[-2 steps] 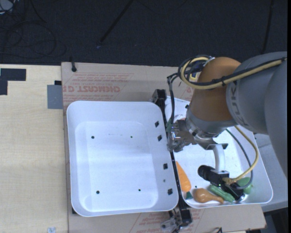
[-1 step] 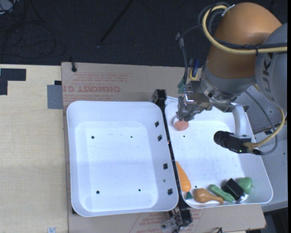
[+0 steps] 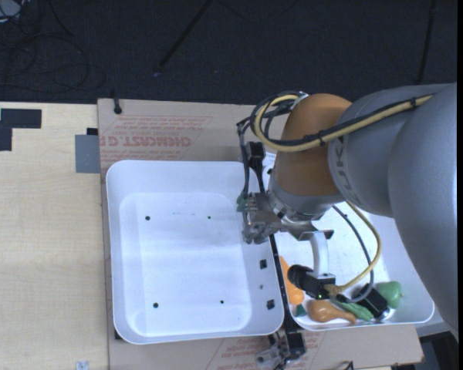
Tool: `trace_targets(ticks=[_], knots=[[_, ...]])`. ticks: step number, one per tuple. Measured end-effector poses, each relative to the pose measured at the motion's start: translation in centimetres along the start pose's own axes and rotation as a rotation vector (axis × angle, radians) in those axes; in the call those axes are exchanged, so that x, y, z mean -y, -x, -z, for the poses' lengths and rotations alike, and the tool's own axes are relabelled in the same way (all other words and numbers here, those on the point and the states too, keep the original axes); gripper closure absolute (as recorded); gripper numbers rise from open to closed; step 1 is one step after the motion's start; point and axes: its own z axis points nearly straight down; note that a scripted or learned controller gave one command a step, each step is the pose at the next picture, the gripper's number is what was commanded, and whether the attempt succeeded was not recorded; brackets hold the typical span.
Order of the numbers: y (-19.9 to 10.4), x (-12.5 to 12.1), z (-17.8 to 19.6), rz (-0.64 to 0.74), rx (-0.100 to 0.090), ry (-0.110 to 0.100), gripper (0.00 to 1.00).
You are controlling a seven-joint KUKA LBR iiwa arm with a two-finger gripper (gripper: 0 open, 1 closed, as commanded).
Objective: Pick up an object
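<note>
Camera view: nothing picked up yet, hand at the wall between the bins

I see the hand (image 3: 251, 231) low over the shared wall where the two bins meet, about midway along it. The wrist bulk sits right above it, so I cannot tell whether it is apart or together. I see nothing carried under it. My judgement is that the pick is not yet made and the whole grasp is left to do.

The things I could pick lie in the right bin (image 3: 421, 312), bunched in its near corner and well apart from the hand. There is an orange piece (image 3: 292, 290) close to the dividing wall and a tan piece (image 3: 322, 311) just beside it. A green piece (image 3: 387, 290) lies further right, with a darker green strip between them that I cannot identify. From where the hand hangs, I reckon it must move toward that near corner before it can close on anything.

The left bin (image 3: 177, 268) shows me bare white floor with a few small dark dots.

The arm (image 3: 386, 160) covers most of the right bin, so whatever lies at its far end is hidden from me. The cluster overlaps, and I cannot make out where one piece ends. Both bins rest on a cardboard sheet (image 3: 150, 136) on the worktop (image 3: 38, 245).
</note>
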Motion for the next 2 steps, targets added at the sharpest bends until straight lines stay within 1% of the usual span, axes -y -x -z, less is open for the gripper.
trace_targets(ticks=[1, 2], knots=[[-0.5, -3.5, 17.7, 0.001, -0.002, 0.037, 1.0], [-3.3, -1.7, -0.1, 0.0, 0.001, -0.001, 1.0]])
